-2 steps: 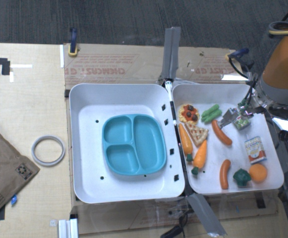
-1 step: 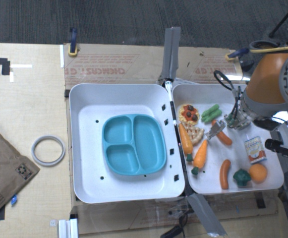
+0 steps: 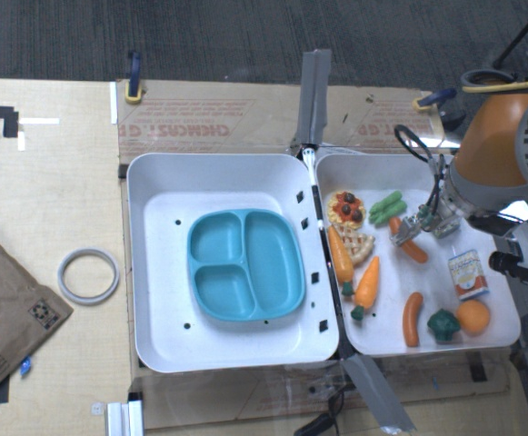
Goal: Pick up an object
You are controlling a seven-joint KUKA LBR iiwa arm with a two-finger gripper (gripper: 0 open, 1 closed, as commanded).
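Note:
The right bin (image 3: 500,330) holds several toy foods. My gripper (image 3: 415,228) hangs low over the middle of this bin, below the grey wrist and orange band. A small orange-red piece (image 3: 414,251) lies directly under and beside its tip, touching or nearly touching it. A green pea pod (image 3: 387,207) lies just left of the gripper. Further left are a berry tart (image 3: 346,209), a waffle (image 3: 361,244) and two carrots (image 3: 341,258) (image 3: 367,285). Toward the front lie a sausage (image 3: 412,318), a green broccoli (image 3: 443,325), an orange (image 3: 473,317) and a small carton (image 3: 466,273).
The left bin (image 3: 154,243) holds a teal divided plate (image 3: 245,263). A grey tape ring (image 3: 88,274) and a brown cardboard box (image 3: 4,321) lie on the bench to the left. A metal divider post (image 3: 313,98) stands behind the joint between the bins.

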